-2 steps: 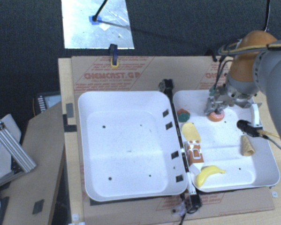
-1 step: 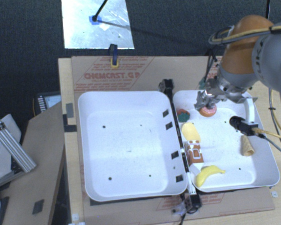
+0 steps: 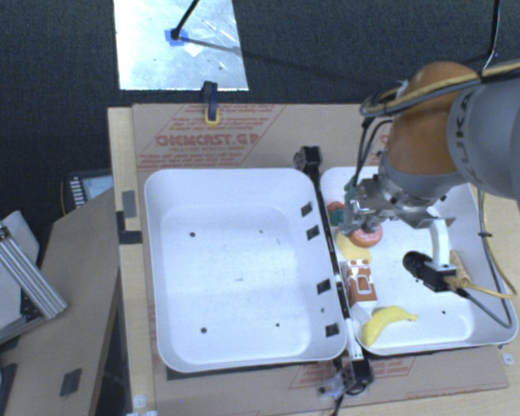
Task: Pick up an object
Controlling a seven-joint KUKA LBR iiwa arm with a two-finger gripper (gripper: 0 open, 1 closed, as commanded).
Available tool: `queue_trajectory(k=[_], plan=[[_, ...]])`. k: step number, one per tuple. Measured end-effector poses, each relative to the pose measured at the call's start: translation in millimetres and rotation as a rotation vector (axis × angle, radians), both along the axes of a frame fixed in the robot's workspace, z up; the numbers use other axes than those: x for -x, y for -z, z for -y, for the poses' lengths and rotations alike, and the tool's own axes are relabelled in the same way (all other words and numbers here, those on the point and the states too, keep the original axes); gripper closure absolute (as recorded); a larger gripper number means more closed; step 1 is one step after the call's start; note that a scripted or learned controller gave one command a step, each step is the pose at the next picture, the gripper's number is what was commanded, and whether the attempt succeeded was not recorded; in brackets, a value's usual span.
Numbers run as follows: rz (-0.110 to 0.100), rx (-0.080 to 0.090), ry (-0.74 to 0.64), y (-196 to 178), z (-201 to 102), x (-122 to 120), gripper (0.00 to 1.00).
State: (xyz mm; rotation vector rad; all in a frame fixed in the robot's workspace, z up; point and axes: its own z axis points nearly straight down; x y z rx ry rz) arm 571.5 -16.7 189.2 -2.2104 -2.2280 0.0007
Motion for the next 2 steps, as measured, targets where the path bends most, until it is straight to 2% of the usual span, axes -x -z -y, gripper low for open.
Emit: queue_trajectory(k=[1, 2], plan=[[0.023, 0.009, 0.010, -105, 76, -102, 1.00], [-0.002, 0.000, 0.000, -1, 26, -96, 1.00]])
